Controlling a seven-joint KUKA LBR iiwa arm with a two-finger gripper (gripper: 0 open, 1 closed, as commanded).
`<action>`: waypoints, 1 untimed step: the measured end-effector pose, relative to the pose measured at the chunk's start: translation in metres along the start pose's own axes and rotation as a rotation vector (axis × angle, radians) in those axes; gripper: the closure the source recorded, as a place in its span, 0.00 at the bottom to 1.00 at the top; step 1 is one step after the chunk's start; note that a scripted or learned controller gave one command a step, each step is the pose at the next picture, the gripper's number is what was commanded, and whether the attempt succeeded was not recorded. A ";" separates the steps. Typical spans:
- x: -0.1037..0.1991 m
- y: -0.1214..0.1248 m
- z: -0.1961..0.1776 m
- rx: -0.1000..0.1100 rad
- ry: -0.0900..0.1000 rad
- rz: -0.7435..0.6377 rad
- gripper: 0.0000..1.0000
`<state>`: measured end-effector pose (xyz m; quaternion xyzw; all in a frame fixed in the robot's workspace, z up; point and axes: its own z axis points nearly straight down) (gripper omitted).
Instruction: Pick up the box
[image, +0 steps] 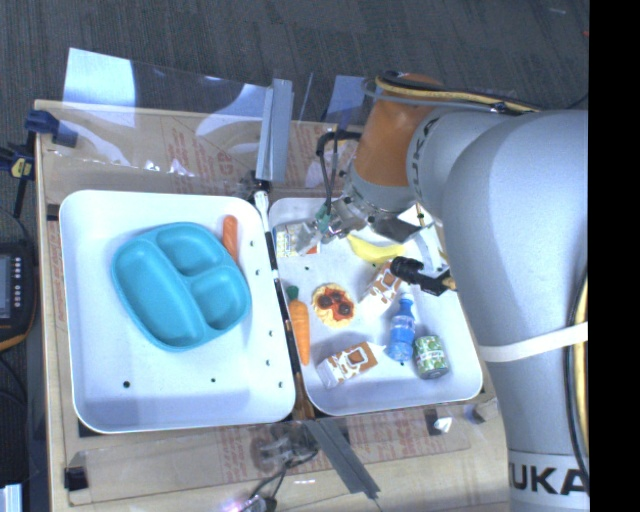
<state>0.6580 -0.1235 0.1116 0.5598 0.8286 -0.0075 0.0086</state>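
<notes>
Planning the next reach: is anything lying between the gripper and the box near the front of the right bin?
Yes. The gripper is at the right bin's far end; the box lies near the front. The round pizza-like toy sits between them, with a carrot just alongside.

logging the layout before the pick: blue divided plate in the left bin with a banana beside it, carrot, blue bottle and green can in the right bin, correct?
One thing is off. Beside the blue divided plate in the left bin lies a carrot, not a banana. The banana is in the right bin, along with another carrot, the blue bottle and the green can. The camera view shows this.
</notes>
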 end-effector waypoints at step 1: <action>0.057 0.020 -0.085 0.004 0.018 0.080 1.00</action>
